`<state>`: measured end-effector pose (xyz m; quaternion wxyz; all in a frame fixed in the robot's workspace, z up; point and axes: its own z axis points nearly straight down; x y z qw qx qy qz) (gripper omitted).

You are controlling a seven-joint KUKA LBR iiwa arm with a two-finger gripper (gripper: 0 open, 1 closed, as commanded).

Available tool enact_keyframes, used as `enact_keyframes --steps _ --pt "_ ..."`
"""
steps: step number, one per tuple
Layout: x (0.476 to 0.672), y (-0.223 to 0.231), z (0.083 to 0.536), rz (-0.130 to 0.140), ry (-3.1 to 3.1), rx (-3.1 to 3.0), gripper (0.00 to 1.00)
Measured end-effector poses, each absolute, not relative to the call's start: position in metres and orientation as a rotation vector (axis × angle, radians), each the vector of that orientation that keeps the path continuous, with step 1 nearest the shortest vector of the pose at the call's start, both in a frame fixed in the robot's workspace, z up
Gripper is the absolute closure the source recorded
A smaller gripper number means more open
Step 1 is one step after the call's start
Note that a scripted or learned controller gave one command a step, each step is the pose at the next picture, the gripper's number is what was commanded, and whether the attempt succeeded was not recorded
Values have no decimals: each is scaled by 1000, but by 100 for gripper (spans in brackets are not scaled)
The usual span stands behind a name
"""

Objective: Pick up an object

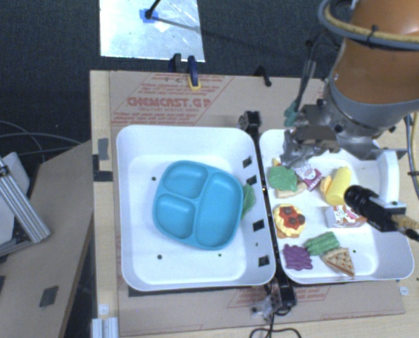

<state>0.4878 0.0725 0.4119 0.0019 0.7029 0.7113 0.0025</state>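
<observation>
Several toy foods lie in the right bin (396, 259): a green-topped cookie (282, 179), a red-and-white wrapper (308, 177), a yellow piece (337, 185), a small round pizza (291, 220), a white packet (344, 217), a green pickle (322, 243), purple grapes (298, 256) and a pizza slice (339, 260). My gripper (298, 148) hangs over the bin's back left corner, just above the cookie and the wrapper. I see nothing held in it.
The left bin (135, 259) holds a blue divided plate (197, 204) with a green scrap (248, 199) under its right edge. A black cylinder (367, 206) with a cable juts over the right bin. The bulky orange and grey arm (385, 41) covers the back right.
</observation>
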Motion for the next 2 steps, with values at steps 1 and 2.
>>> enact_keyframes --steps 1,2 --pt "488 72 422 9 2239 2197 100" --pt "487 65 486 11 2223 2212 100"
